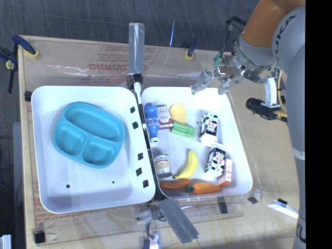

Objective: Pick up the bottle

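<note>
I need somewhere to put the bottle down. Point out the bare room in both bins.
Left bin: bare floor rings the blue tray, widest along the near edge. Right bin: crowded; the bottle lies against the divider beside cartons, banana and carrot. One bare strip lies along its far wall, under the hand.

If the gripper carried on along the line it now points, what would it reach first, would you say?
Probably the back rim of the right bin: the gripper hangs above that edge, pointing down and leftward. The blue bottle lies further on; depth is unclear.
</note>
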Robot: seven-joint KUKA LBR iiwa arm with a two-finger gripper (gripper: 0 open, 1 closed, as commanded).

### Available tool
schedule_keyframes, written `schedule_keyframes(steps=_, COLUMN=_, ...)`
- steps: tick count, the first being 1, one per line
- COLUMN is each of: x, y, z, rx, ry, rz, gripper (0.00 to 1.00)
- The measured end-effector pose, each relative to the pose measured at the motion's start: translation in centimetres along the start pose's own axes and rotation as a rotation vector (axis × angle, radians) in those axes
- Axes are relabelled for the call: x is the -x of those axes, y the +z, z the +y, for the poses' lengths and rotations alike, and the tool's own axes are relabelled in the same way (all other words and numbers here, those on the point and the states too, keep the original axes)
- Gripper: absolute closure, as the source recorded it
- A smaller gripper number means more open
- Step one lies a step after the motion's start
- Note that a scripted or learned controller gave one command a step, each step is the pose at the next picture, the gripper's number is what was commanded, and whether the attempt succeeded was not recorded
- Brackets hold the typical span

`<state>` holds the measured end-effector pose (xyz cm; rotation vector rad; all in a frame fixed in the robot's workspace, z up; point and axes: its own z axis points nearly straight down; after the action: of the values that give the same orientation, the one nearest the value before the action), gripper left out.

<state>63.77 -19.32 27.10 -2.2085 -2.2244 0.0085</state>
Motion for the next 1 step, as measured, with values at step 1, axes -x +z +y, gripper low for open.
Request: schedule_keyframes(steps=1, x=-6.46, y=12.87, z=2.01, rx=-0.001, ry=-0.077, rz=0.000, gripper=0.00)
